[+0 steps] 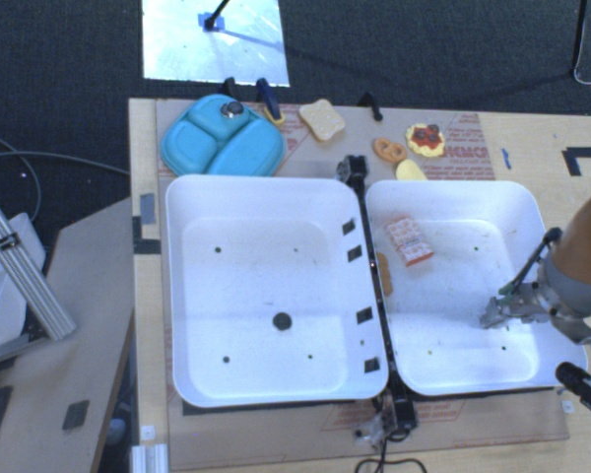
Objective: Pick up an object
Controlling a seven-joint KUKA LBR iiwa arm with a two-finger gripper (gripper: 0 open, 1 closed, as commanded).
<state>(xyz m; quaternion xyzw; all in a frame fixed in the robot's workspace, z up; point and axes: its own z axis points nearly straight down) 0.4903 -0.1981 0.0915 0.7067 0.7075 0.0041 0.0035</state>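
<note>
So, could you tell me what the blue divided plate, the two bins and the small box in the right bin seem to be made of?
The blue divided plate looks like moulded plastic: uniform colour, rounded compartments, soft sheen. The bins, left and right, appear to be thin white plastic or enamelled metal, smooth with rounded rims; I can't tell which. The small box seems to be printed cardboard, given its flat faces and red pattern.

I count two white bins, the left bin point(266, 294) and the right bin point(453, 294), side by side on my counter point(532, 156). The right bin has one small box point(410, 240) with red marks. The left bin has one dark round thing point(282, 320). Behind the bins I see one blue tray point(223, 138), one slice of toast point(322, 119), one pretzel point(389, 149), one little pizza point(426, 139) and one yellow piece point(410, 170). I have one hand point(502, 313).
</note>
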